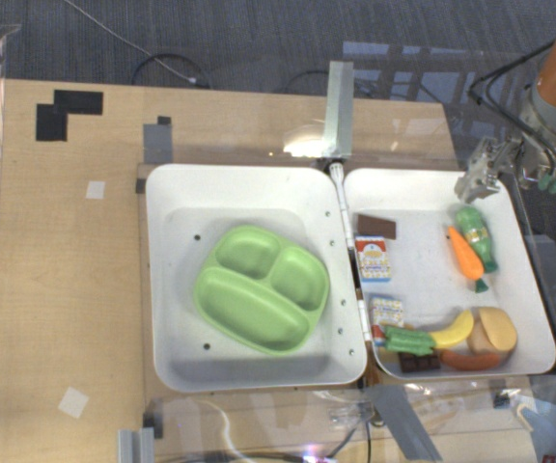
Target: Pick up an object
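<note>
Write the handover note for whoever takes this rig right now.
Claw: hovering above the right bin's far right corner, nothing seen in it; finger state unclear.
Right bin: carrot beside a green packet just below the claw; banana, brown block and two small cartons further off.
Left bin: green divided plate.
Done: nothing picked yet.
Left: descend, grasp one item, lift. Carrot or packet look nearest.
</note>
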`<state>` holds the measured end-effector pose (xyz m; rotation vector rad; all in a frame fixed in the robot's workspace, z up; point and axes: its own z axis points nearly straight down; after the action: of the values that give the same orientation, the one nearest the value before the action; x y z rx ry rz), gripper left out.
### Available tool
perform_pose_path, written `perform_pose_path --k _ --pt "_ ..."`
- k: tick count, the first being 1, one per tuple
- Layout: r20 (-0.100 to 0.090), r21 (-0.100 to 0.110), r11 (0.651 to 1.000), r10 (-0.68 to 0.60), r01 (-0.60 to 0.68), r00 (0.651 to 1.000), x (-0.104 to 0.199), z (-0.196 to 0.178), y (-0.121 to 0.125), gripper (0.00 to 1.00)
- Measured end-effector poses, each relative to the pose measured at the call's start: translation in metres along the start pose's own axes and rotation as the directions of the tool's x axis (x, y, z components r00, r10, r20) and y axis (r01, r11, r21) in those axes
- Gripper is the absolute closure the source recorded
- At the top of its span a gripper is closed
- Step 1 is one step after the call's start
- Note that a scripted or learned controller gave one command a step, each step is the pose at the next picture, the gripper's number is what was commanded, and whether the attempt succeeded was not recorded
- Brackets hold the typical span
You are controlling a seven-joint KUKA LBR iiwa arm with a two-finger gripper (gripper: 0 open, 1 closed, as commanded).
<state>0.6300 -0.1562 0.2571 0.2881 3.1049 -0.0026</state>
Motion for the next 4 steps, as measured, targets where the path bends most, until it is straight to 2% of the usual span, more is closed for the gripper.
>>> perform_pose_path --k 1,2,3,4 --pt "-0.011 0.000 1.000 0.001 -0.001 1.000 0.002 0.006 0.000 0.00" --pt "-0.008 0.002 0.983 0.184 -0.184 0.983 0.002 0.157 -0.002 0.00" --pt "-0.010 0.002 0.975 0.224 -0.224 0.974 0.040 0.167 -0.015 0.00" --pt "-0.011 0.003 0.980 0.200 -0.200 0.980 0.029 0.168 -0.005 0.00"
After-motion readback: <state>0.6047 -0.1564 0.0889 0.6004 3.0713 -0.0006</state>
